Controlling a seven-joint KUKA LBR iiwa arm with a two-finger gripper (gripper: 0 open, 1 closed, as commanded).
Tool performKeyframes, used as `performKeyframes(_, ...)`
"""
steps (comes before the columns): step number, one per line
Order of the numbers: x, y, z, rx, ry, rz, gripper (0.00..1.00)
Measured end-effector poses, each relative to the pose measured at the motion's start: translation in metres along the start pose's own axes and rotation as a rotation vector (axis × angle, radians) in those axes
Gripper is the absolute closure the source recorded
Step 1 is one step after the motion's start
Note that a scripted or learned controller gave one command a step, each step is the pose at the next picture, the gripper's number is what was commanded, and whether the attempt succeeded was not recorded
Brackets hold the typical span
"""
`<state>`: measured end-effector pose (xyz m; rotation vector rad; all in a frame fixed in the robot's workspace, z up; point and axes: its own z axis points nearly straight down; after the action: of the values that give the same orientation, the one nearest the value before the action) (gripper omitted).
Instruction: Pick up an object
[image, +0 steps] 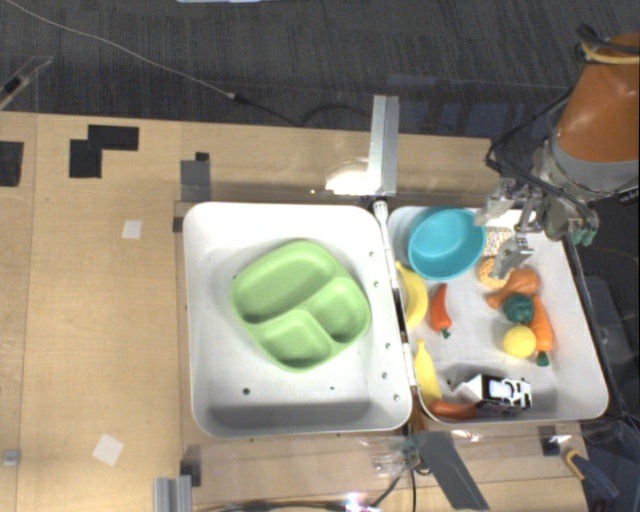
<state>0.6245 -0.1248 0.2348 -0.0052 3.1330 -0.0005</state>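
Note:
My gripper (512, 238) hangs over the back right part of the right bin (585, 345), just right of a blue bowl (443, 243), and its fingers look open with nothing between them. Directly below it lie an orange toy (517, 284) and a small green piece (518, 310). A yellow lemon (519, 342) and a carrot (542, 326) lie further toward the front. In the same bin are a red pepper (440, 310), two yellow bananas (413, 292) (425, 368), and a black and white toy car (503, 392).
The left bin (215, 390) holds a green divided plate (300, 305). A metal post (384, 145) stands behind the wall between the bins. The arm's orange band (605, 105) rises at the back right. Black cables run near the wrist.

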Motion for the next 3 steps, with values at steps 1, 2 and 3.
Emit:
performKeyframes(1, -0.003, -0.016, 0.125, -0.002, 0.010, -0.045, 0.00)
performKeyframes(2, 0.024, -0.055, 0.142, 0.004, -0.010, -0.114, 0.00)
performKeyframes(3, 0.059, -0.081, 0.141, 0.005, -0.008, -0.310, 0.00)
